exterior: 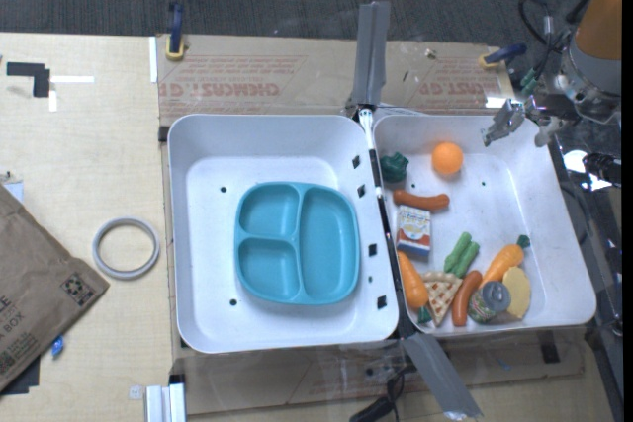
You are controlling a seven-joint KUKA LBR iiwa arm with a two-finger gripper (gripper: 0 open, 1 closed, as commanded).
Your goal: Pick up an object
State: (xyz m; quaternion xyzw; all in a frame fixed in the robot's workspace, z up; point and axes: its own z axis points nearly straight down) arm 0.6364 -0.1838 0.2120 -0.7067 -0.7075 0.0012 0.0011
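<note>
Claw: the gripper (506, 119) is seen above the right bin's far right corner; its fingers are spread, with nothing between them.
Right bin (554, 212): an orange ball (447, 158), a sausage (421, 202), a small carton (414, 235), green pods (460, 253), two carrots (502, 261) (412, 281), a sandwich wedge (441, 295) and other toy foods are held, all apart from the claw.
Left bin (198, 212): one teal divided plate (298, 243), three compartments.
Bench: one tape ring (126, 246) is laid left of the bins.

Toys crowd the right bin's (554, 175) near half; bare floor lies right of the orange ball (447, 158).
</note>
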